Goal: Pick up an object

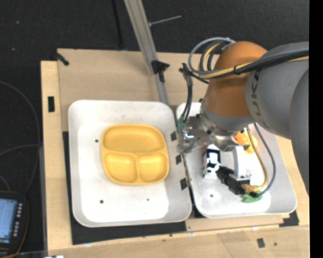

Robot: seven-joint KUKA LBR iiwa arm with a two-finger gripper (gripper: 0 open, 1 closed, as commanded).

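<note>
From the overhead camera I see a yellow plate point(134, 153) lying flat in the middle of the left bin point(78, 160). It is a rounded rectangle with three shallow wells: one long well across the far side and two smaller ones side by side nearer me. It is plain and glossy, and nothing touches it.

The arm point(269, 85) reaches in from the right and hangs over the right bin point(280, 192). The gripper point(207, 147) is low at that bin's left side, near the wall between the bins. I cannot tell its state, since the wrist covers it. An orange thing point(239, 138) peeks out just beside the wrist, mostly hidden.
</note>
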